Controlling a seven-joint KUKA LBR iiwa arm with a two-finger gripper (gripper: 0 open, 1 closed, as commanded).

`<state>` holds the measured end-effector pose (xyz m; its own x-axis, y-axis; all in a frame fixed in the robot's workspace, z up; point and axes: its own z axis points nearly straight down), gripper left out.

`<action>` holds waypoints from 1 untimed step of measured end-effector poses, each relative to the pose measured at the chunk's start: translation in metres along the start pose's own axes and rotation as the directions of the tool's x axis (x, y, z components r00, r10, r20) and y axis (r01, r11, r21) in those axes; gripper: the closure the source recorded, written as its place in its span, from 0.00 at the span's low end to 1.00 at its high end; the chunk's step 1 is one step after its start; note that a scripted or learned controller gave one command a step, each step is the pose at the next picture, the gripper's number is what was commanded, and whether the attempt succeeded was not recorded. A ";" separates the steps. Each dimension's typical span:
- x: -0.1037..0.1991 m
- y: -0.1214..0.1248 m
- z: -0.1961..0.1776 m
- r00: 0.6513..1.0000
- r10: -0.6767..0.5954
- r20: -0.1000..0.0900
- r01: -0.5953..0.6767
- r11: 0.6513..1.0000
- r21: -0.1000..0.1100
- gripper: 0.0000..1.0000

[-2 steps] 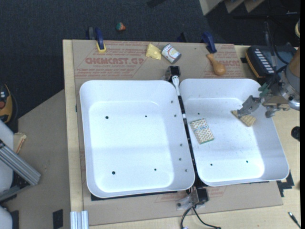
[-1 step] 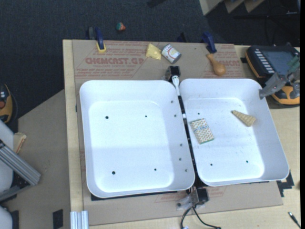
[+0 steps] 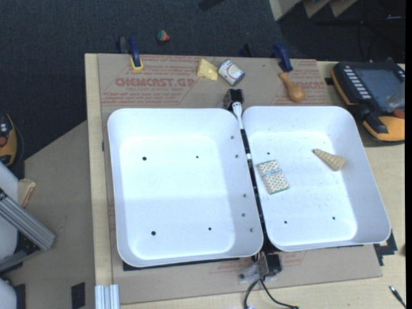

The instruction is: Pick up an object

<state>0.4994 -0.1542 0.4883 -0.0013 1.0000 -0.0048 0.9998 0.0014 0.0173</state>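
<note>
Likely light, thin and floppy, judging by the patterned packet (image 3: pixel 273 176) in the bin (image 3: pixel 360 192) on the arm's entry side. Best pinched across its narrower width. Cannot tell the gripper's state.

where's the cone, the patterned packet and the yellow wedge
cone (image 3: pixel 329 159), camera view, middle of its body, in the right bin
patterned packet (image 3: pixel 272 176), camera view, centre of its top face
yellow wedge (image 3: pixel 207 70), camera view, its middle, behind the bins
</note>
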 end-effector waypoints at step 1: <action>0.000 0.001 -0.003 1.000 0.000 -0.001 0.000 1.000 0.010 1.00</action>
<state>0.5006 -0.1539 0.4912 -0.0009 1.0000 -0.0040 1.0000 0.0010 0.0070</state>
